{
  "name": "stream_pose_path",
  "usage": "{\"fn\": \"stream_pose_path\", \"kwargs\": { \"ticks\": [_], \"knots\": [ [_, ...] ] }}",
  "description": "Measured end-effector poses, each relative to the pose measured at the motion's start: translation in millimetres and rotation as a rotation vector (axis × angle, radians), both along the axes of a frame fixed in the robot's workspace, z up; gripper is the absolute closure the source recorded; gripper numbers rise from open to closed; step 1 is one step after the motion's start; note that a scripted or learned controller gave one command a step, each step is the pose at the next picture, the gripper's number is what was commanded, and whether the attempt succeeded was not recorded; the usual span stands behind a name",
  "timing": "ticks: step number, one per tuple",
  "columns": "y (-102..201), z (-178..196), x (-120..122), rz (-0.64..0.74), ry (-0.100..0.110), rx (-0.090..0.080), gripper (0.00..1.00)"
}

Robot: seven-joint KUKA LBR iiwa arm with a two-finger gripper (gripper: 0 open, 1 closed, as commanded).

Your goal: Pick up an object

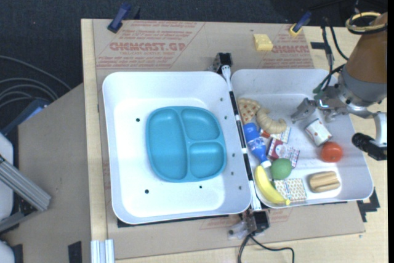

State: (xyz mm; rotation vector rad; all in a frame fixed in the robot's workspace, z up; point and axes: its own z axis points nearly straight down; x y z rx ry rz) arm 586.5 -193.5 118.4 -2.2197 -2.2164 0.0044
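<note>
My gripper hangs over the upper middle of the right bin, on the grey wrist below the orange band. Just below it lies a small white can, and I see nothing held. A red tomato and a bread roll lie nearer the front right. To the left are a pale croissant-like piece, a waffle, a blue bottle, a red-white packet, a green lime, a banana and a cracker pack.
The left bin holds a blue divided plate. A yellow block sits on the board behind the right bin. Blue clamps hold the board's back edge. Cables run at the far left.
</note>
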Motion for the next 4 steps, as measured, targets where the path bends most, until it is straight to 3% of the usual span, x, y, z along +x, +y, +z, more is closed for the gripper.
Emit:
{"fn": "stream_pose_path", "kwargs": {
  "ticks": [1,2,3,4],
  "knots": [
    [-24,-34,50,0.007,-0.005,0.009,0.0],
    [-27,-23,50,0.007,-0.007,0.001,1.0],
    [-24,-23,50,0.008,-0.006,0.006,0.0],
    [-26,-12,51,0.008,-0.008,0.002,1.0]
  ]
}}
